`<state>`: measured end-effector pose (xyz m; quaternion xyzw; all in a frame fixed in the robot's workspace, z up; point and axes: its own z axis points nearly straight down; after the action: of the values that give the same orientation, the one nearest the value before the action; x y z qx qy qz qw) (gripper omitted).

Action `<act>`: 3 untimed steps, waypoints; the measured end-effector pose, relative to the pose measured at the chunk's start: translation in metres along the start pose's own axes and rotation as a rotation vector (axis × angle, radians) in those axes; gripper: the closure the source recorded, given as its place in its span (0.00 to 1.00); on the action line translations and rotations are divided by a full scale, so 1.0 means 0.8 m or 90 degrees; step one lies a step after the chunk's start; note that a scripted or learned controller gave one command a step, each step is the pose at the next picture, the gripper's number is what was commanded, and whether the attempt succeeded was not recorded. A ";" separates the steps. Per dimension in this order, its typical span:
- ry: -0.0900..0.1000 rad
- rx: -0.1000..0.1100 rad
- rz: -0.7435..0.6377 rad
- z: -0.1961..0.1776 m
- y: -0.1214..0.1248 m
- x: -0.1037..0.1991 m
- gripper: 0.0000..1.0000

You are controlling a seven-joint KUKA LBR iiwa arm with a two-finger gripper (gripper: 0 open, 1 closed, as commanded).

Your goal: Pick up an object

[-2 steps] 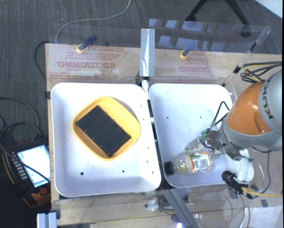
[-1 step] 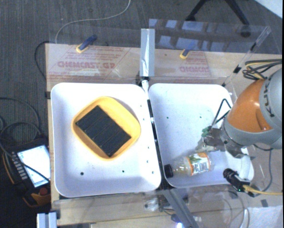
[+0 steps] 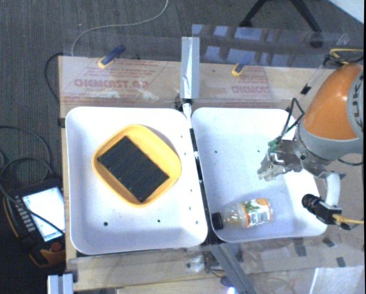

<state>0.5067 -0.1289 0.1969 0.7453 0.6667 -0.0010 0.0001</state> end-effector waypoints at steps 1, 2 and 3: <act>0.000 0.001 0.057 0.002 0.029 0.030 1.00; 0.000 0.001 0.058 0.002 0.029 0.030 0.00; 0.001 0.002 -0.021 0.060 -0.028 -0.011 0.00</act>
<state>0.4830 -0.1353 0.1492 0.7343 0.6788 -0.0015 -0.0016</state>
